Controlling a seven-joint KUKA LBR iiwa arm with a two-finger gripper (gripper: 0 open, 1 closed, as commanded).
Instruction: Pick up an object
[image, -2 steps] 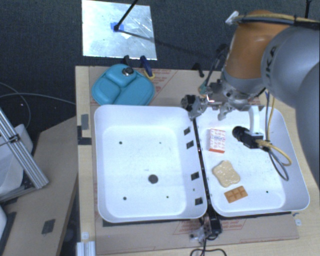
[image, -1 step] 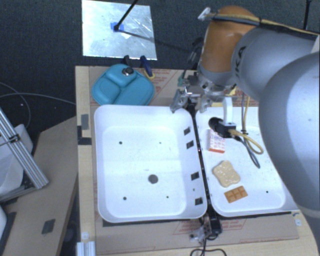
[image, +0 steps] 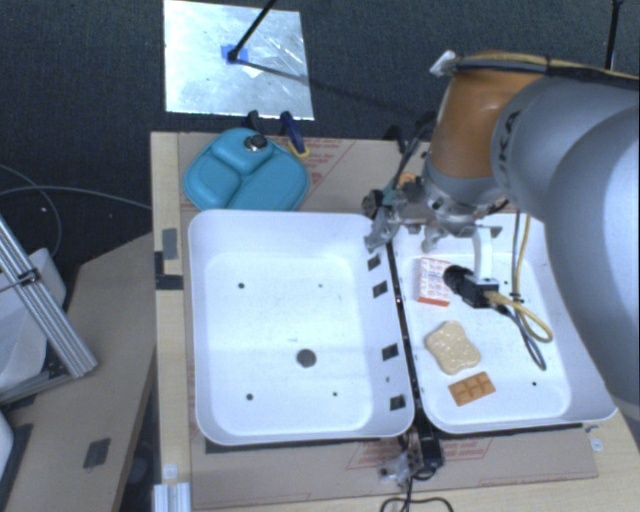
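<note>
My gripper (image: 432, 230) hangs over the back of the right bin (image: 560, 385), under the grey arm with its orange band. Just below it lies a red and white packet (image: 432, 281), flat on the bin floor. Nearer the front rest a pale beige biscuit (image: 452, 346) and a small orange-brown waffle square (image: 471, 388). In the left bin (image: 215, 300) a small dark grey disc (image: 306, 358) sits on the floor. I see nothing held in the gripper.
A teal divided dish (image: 245, 172) stands on the bench behind the left bin. A shiny metal sheet (image: 237, 60) lies further back. The ridge between the two bins (image: 395, 320) carries dark tabs.
</note>
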